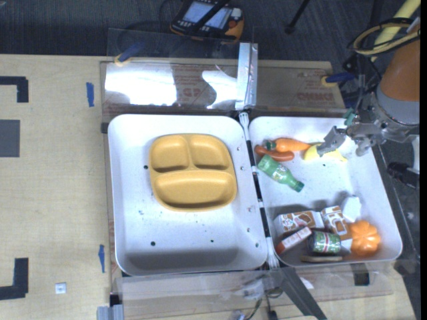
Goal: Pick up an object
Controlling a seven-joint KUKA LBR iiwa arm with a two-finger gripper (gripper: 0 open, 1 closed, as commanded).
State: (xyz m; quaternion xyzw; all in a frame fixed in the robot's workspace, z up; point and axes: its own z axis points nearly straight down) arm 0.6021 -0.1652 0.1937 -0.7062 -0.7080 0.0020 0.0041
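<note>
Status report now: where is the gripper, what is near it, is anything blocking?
Gripper open, low over right bin, holding nothing. Yellow item beside its finger, carrot next. No obstruction visible.

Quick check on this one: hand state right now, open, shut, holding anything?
Hand: open, nothing between its fingers, poised at the far end of the right bin beside the yellow item.
</note>
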